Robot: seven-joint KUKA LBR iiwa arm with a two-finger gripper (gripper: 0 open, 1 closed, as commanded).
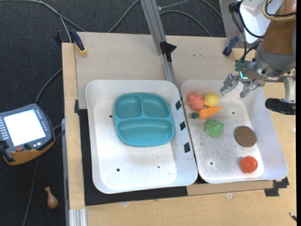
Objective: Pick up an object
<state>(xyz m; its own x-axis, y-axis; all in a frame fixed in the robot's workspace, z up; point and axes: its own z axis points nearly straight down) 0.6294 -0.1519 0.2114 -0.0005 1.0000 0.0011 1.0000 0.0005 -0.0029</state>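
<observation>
The right bin [263,171] holds several toy foods: a pink-red piece [194,100], a yellow lemon [211,99], an orange carrot [209,112], a green leafy piece [214,128], a brown round patty [245,136] and a red tomato [249,164]. My gripper [238,86] hangs above the bin's far edge, up and to the right of the lemon. Its fingers [229,85] are spread open with nothing between them.
The left bin [101,173] carries a teal divided plate [143,118]. A metal post [157,27] rises behind the bins. A tablet-like pendant [23,131] lies off the bench to the left, a blue clamp [78,42] sits at the far left corner.
</observation>
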